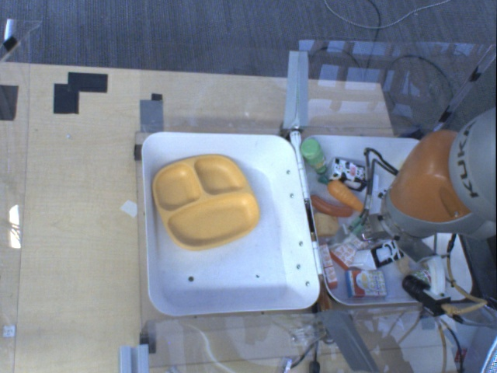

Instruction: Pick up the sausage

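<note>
The sausage (329,206) lies right of centre, crowded by the carrot (345,194). You risk the gripper (371,228) snagging the wrong item. I cannot tell how it is set.

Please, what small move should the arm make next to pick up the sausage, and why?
Probably a short shift toward the left wall of the right bin, then down. The sausage lies there beside the carrot, below the green bottle, while the arm hangs over the bin's middle, to the right of it.
</note>
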